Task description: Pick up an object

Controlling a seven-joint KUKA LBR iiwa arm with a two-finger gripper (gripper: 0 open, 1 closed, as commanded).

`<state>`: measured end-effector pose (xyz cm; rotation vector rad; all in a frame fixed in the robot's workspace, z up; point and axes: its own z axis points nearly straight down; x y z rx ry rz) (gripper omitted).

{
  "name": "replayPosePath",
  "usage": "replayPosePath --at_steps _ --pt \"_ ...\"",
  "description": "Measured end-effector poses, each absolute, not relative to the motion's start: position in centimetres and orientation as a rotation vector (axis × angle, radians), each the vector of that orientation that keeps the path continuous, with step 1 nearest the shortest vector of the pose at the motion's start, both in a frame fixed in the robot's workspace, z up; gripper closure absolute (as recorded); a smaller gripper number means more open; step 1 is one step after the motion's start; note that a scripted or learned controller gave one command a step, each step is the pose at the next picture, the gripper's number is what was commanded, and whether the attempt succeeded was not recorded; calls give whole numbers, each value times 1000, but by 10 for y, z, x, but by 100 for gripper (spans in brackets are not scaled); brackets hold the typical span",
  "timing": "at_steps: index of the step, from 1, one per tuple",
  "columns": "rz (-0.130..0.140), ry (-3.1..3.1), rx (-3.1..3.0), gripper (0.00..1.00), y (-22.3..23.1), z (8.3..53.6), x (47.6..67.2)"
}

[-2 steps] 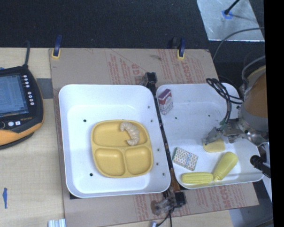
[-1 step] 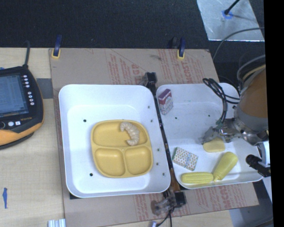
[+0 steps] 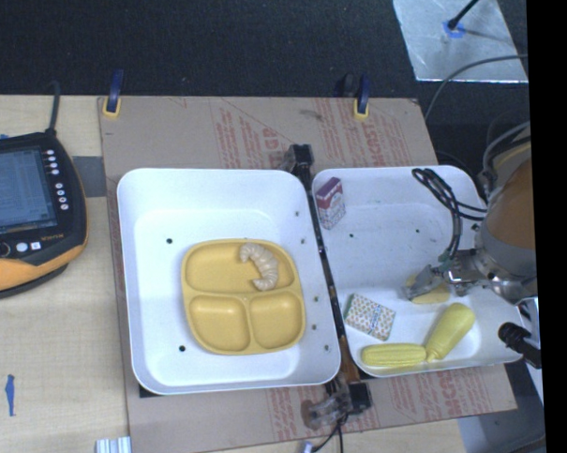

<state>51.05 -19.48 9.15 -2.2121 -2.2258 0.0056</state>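
My gripper (image 3: 423, 284) is low in the right bin (image 3: 396, 216), reaching in from the right. Its tip is over a small yellow piece (image 3: 435, 298) on the bin floor; whether it touches the piece is unclear. A yellow-green plastic vegetable (image 3: 453, 328) lies just below it, and a yellow corn cob (image 3: 394, 356) lies along the bin's front wall. To the left of the gripper a white patterned packet (image 3: 370, 316) lies flat. A small maroon and white carton (image 3: 330, 202) stands at the bin's back left corner.
The left bin (image 3: 154, 273) holds a yellow divided plate (image 3: 217, 322) with a pale curled shrimp-like toy (image 3: 264, 265) in its back compartment. A black cable (image 3: 442, 193) loops over the right bin's back right. A tablet pendant (image 3: 25, 209) lies on the bench far left.
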Motion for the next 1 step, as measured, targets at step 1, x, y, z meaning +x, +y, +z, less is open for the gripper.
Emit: replayPosePath --at_steps 1 --pt "3 -2227 -2213 0 -189 92 549"
